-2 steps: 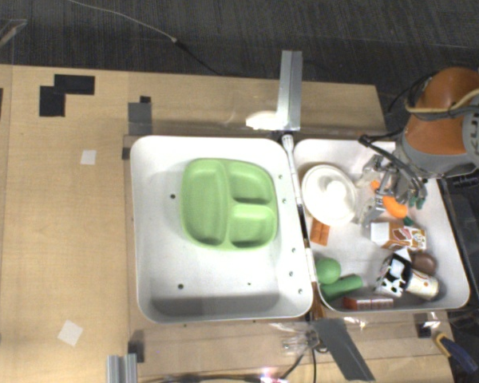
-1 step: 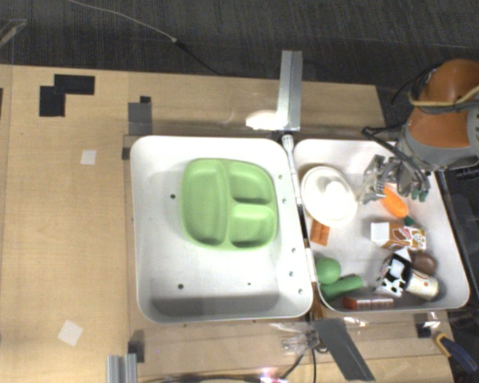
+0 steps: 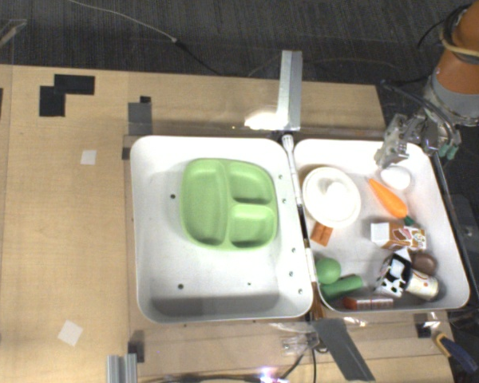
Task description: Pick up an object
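Two white bins sit side by side on the counter (image 3: 56, 238). The left bin (image 3: 156, 294) carries a green divided plate (image 3: 227, 203), lying near its middle, toward the far edge. The right bin (image 3: 455, 282) is crowded: a white round lid or bowl (image 3: 331, 195) near its far-left corner, an orange carrot (image 3: 388, 198) beside it, a small white egg-like piece (image 3: 397, 178) just past the carrot toward the far-right corner. A green pear-like toy (image 3: 338, 278) lies at the near-left corner, a black-and-white cow-print item (image 3: 396, 273) near the near edge.

Grey arm with an orange band (image 3: 467, 66) hangs above the right bin's far-right corner. Jaws (image 3: 396, 146) hover just over the egg-like piece; whether spread or closed, cannot tell. Nothing visibly pinched.
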`<state>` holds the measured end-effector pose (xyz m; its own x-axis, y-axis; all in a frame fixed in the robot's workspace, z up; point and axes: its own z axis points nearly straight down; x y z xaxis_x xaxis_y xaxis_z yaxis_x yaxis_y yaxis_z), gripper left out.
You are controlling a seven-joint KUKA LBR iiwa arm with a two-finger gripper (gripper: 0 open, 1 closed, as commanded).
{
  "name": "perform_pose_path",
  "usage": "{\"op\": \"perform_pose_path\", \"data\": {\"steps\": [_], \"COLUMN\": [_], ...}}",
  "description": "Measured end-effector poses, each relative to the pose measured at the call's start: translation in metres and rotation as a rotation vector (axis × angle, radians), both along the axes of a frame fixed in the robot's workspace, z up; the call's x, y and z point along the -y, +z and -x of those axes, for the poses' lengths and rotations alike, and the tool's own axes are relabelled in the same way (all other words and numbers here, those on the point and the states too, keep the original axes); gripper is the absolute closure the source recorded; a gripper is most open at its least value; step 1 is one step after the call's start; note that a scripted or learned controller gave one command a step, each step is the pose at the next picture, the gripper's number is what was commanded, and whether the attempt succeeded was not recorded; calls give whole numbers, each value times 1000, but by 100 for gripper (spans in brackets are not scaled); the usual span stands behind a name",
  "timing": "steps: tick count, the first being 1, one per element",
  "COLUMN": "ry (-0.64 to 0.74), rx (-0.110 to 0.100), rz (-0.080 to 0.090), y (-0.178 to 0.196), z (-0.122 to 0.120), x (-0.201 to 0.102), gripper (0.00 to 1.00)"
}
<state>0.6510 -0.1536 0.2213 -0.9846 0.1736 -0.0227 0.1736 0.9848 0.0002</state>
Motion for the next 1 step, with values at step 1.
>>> {"op": "perform_pose_path", "data": {"steps": [1], "ry": [0], "rx": [-10], "rz": [-2], "y": [-5], "z": [2], "x": [0], "gripper": [0]}}
